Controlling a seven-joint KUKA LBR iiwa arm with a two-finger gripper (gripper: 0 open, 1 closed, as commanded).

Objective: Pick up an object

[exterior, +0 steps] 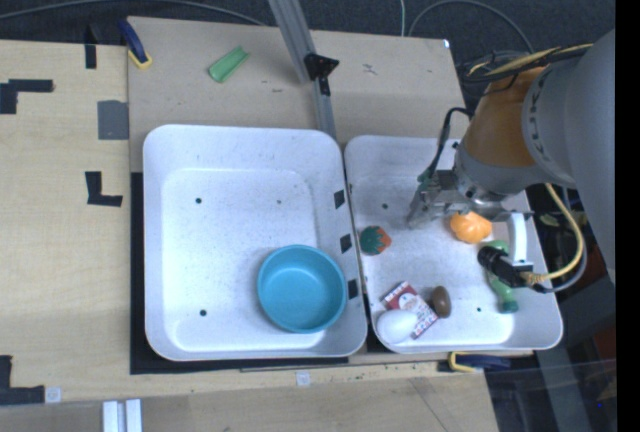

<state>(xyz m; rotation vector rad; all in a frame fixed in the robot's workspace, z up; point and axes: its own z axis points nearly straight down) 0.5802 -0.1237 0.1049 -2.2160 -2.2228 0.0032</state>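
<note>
Reaching in from the right, the arm sets its gripper (422,210) low over the right bin (385,165); whether it is wide or narrow cannot be told. An orange object (470,226) lies just beside it, a small teal ball (375,240) near. A blue bowl (300,288) sits in the left bin (200,160).

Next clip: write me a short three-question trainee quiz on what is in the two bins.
1. True or false: the blue bowl sits in the left bin.
2. Which object lies nearest the gripper? A) orange object B) green ball C) brown object
3. Fill in: the red and white box lies near the right bin's ____ edge.

Key: 1 true; 2 A; 3 front.
</note>
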